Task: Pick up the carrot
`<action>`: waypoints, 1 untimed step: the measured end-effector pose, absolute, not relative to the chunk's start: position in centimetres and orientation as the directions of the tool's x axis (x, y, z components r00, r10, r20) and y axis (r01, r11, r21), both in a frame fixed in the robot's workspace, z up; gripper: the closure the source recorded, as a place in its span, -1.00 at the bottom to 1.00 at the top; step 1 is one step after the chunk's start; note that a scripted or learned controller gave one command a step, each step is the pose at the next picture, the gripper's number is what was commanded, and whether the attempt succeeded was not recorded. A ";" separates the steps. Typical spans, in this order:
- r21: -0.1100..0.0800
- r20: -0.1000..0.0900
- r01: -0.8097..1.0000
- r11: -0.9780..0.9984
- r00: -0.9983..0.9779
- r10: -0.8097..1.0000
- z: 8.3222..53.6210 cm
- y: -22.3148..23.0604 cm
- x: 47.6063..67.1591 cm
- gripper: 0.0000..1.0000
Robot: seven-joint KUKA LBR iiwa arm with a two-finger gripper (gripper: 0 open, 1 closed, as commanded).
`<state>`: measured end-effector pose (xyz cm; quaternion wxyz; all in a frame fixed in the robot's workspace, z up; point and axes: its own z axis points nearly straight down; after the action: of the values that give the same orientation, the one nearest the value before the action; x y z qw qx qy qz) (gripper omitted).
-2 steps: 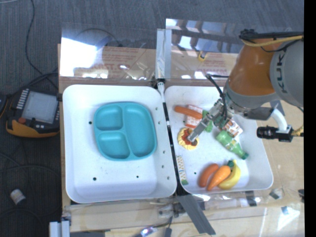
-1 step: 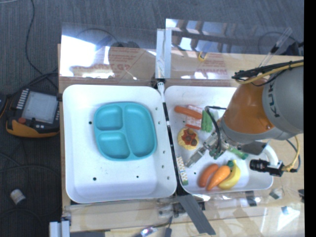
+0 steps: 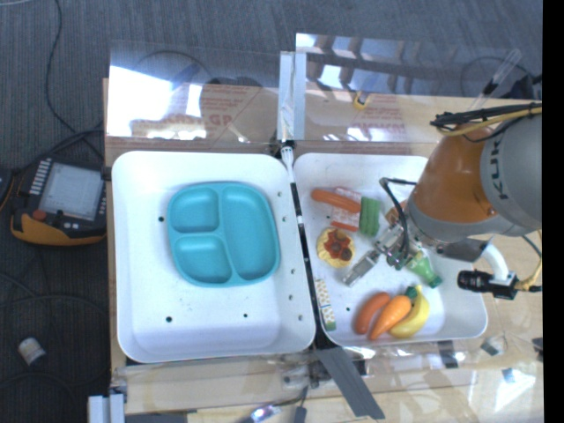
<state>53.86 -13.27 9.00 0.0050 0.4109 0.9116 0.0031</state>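
The carrot point(image 3: 391, 315) lies diagonally in the right bin point(image 3: 458, 329), green top up-right, tip down-left. The tool point(image 3: 381, 256) hovers above-left, fingers apart, gripping nothing.

Arm point(image 3: 493, 183) cut off at right edge, hides bin's point(image 3: 304, 263) far right part; hand point(image 3: 374, 258) fingers too small to read

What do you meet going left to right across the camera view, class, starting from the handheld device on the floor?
Handheld device → left bin → blue divided plate → pizza slice toy → carrot → banana.
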 end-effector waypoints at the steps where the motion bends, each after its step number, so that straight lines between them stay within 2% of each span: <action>1: 0.007 -0.017 0.592 0.806 -0.806 0.592 9.1 -10.1 48.9 -1.00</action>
<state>48.89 -10.11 9.08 0.0089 0.3112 0.9503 0.0005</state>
